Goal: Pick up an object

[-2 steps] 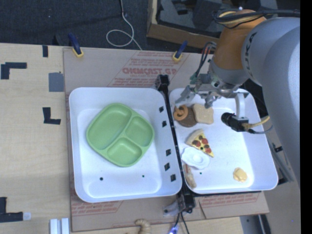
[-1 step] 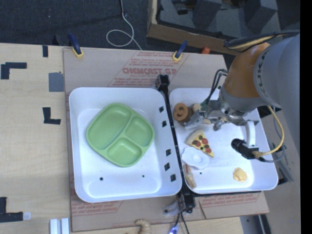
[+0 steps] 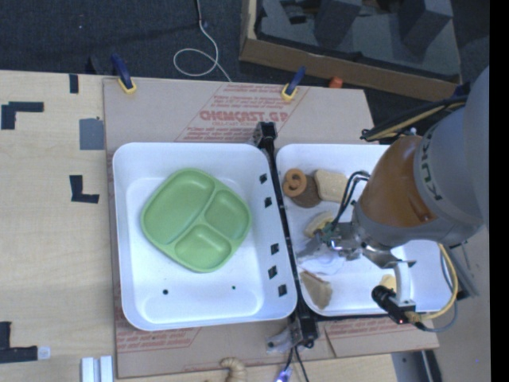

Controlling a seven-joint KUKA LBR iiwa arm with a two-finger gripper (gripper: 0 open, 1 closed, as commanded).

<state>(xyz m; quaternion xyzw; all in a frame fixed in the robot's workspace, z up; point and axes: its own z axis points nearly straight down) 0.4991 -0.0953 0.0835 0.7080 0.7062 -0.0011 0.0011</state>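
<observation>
A: What could go wrong from here?

B: The two-finger gripper [image 3: 324, 243] is seen low in the right-hand shallow white bin [image 3: 358, 153], over a crowded patch near the black divider [image 3: 278, 213]. A small pale yellowish object [image 3: 319, 224] lies touching or just beside it, and a tan wedge-shaped piece [image 3: 316, 289] sits nearer the front wall. With things packed this close, a neighbour could be nudged, or two things pinched at once, or the fingers could close on nothing.

A: Is anything held?

B: It cannot be told. The tip is blurred and partly hidden under the grey arm with its orange band [image 3: 398, 189], so how far the claw is spread, and whether anything is between it, cannot be judged.

A: Which way does the likely target point?

B: The pale object is too hidden for its long axis to be read. The brown ring-shaped doughnut-like piece [image 3: 295, 184] and the cream cylindrical piece [image 3: 331, 185] rest side by side at the back; the cylinder's long axis appears laid roughly left to right across the bin.

A: And the other bin?

B: A green divided plastic plate [image 3: 196, 220] lies flat in the left-hand white bin [image 3: 127, 213], well apart from the gripper.
</observation>
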